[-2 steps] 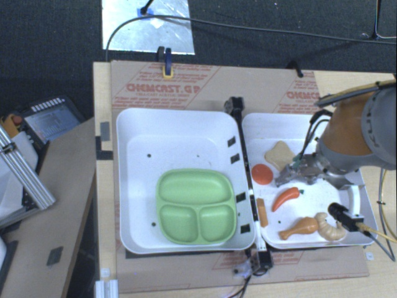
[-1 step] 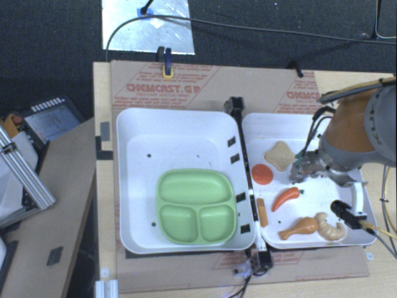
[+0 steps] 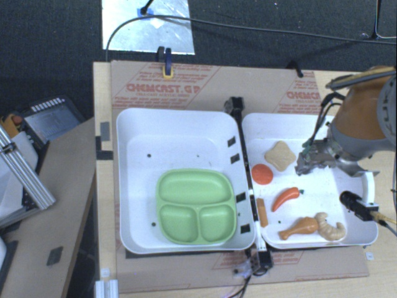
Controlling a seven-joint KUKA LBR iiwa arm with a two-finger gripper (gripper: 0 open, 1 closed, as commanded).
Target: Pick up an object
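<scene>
We are looking down on a bench (image 3: 102, 160) lying under a sheet of printed cardboard (image 3: 186, 85), with dark carpet running behind it and a shiny metal plate (image 3: 147, 16) sitting on that floor. Two white bins are resting side by side on the cardboard. The left bin (image 3: 133, 166) is holding a green divided tray (image 3: 196, 205). The right bin (image 3: 347, 194) is holding a tan bread piece (image 3: 280, 156), a red tomato (image 3: 262, 174), a red chili pepper (image 3: 286, 197), a thin carrot stick (image 3: 262, 212), a chicken drumstick (image 3: 299, 228) and what seems to be a pale shrimp (image 3: 332, 228). The gripper (image 3: 308, 161) is hanging low in the right bin, just beside the bread piece; we cannot tell how it is set. A grey box (image 3: 53, 123) is sitting at the left.
</scene>
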